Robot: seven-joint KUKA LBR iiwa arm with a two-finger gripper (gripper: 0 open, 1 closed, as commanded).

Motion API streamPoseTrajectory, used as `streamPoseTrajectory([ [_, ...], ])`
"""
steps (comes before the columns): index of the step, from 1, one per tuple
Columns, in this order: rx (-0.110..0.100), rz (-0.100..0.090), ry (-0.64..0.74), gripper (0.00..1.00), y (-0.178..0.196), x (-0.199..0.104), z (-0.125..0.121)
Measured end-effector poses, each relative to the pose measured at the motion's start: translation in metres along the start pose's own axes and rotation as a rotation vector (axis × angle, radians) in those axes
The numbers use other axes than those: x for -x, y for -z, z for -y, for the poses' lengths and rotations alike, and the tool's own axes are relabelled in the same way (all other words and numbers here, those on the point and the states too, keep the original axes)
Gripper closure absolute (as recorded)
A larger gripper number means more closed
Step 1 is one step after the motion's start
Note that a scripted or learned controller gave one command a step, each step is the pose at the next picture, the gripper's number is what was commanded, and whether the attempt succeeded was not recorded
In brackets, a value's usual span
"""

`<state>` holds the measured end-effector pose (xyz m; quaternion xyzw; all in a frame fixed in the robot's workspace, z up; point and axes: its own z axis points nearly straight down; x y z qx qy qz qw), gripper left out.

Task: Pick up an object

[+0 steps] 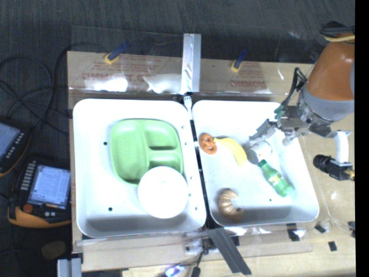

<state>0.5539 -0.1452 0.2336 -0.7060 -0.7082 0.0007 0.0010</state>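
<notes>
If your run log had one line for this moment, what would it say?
tool: over right bin, above green bottle | nearby: banana, pretzel, croissant | left bin: green tray, white plate

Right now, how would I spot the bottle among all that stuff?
Look in the right-hand bin, just below the gripper. The bottle lies on its side beside the banana; it is the only green, see-through thing there.

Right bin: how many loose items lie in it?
4: pretzel by the divider, banana beside it, green bottle right of centre, croissant near the front. The arm may hide more.
</notes>
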Motion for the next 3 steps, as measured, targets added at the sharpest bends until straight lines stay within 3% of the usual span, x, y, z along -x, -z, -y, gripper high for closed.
streamPoseTrajectory([
  [1,0.013,0.003,0.14,0.0,-0.144,0.03,0.009],
  [2,0.015,0.003,0.14,1.0,-0.134,0.03,0.008],
  [3,0.0,0.002,-0.029,1.0,-0.014,-0.018,0.004],
])
